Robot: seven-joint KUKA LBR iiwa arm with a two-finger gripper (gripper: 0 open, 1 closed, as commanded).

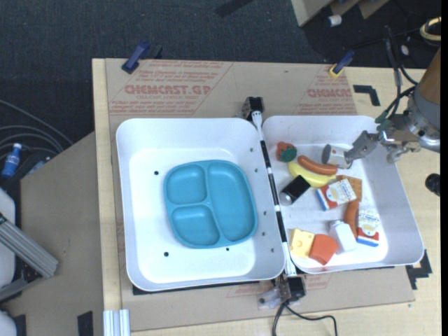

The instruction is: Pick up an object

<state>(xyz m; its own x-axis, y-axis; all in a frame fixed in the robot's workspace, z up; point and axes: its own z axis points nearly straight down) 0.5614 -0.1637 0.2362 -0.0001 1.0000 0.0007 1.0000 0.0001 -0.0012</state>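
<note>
The right bin [402,208] holds several toy foods: a red hot dog [316,165] lying on a yellow banana [312,177], a small red-orange fruit [285,150], a black block [295,189], a printed carton [341,191], a yellow cheese wedge [301,241] and an orange-red block [323,248]. My gripper [376,151] hangs over the bin's back right part, open, with nothing between its fingers. Its left finger [358,148] points down-left and ends beside a small grey-white piece [334,152] next to the hot dog.
The left bin [140,180] holds a blue divided plate [209,203]. A divider rail [269,180] separates the bins. A brown sausage [350,215], a white block [343,235] and a printed packet [368,227] lie at the right bin's front. Cables hang at the far right.
</note>
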